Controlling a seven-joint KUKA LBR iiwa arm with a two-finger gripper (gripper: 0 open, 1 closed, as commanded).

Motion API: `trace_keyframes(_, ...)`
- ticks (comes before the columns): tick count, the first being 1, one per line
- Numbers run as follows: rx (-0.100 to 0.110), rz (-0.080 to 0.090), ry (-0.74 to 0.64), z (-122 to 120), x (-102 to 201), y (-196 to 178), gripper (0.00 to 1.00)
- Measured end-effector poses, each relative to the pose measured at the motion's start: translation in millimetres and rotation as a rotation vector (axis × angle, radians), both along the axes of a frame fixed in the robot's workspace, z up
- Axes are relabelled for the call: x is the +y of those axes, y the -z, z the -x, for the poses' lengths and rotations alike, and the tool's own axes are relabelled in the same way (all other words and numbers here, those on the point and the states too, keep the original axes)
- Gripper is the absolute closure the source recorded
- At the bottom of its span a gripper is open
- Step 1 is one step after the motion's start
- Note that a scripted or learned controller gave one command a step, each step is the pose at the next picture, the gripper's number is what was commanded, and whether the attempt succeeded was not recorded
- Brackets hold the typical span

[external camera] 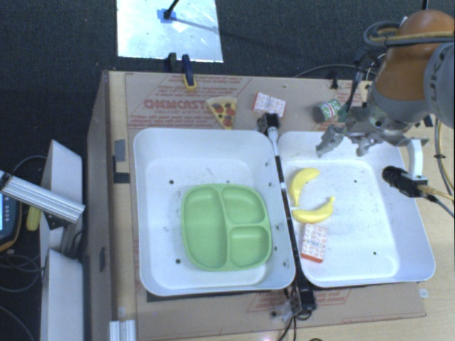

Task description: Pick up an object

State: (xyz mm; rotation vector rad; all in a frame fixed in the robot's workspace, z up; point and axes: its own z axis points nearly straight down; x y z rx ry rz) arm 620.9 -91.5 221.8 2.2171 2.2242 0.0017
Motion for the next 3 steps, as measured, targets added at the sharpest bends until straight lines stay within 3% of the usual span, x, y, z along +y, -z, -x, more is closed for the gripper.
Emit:
trace_keyframes(1, 0.005, 0.0, 0.002, 62.4, -15.4, 131.1, 0.0)
trace_keyframes(2, 0.002, 0.0, 0.002, 75.4, -20.1, 137.6, 0.0)
trace_keyframes(3, 0.001, -0.001, 0.001, 100.9, 7.7, 137.7, 0.0)
